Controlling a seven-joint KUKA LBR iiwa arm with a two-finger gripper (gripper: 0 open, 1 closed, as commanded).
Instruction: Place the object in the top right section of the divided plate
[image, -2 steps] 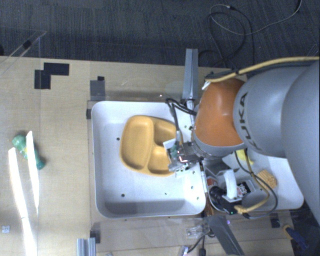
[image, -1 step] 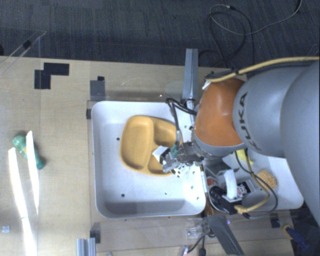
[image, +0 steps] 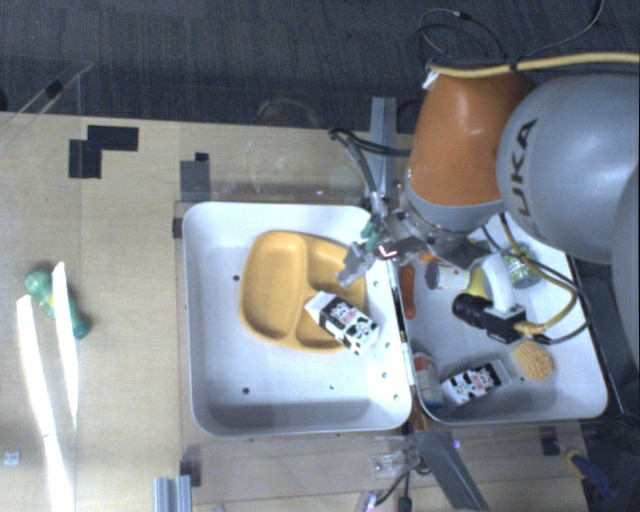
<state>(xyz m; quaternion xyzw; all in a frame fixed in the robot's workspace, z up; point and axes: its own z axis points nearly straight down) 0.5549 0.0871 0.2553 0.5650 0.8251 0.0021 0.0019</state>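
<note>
A yellow divided plate (image: 280, 285) lies in the left bin (image: 220, 380). A small black-and-white patterned box (image: 347, 322) rests tilted on the plate's lower right part, over its rim. My gripper (image: 356, 264) hangs just above the plate's upper right section, a little above and to the right of the box. Nothing shows held in it.
The right bin (image: 575, 395) holds a second black-and-white box (image: 470, 383), a round waffle-like biscuit (image: 533, 362), a yellow and white item (image: 488, 280) and a thin orange piece (image: 407, 290) along its left wall. A green object (image: 45, 290) lies on the bench at far left.
</note>
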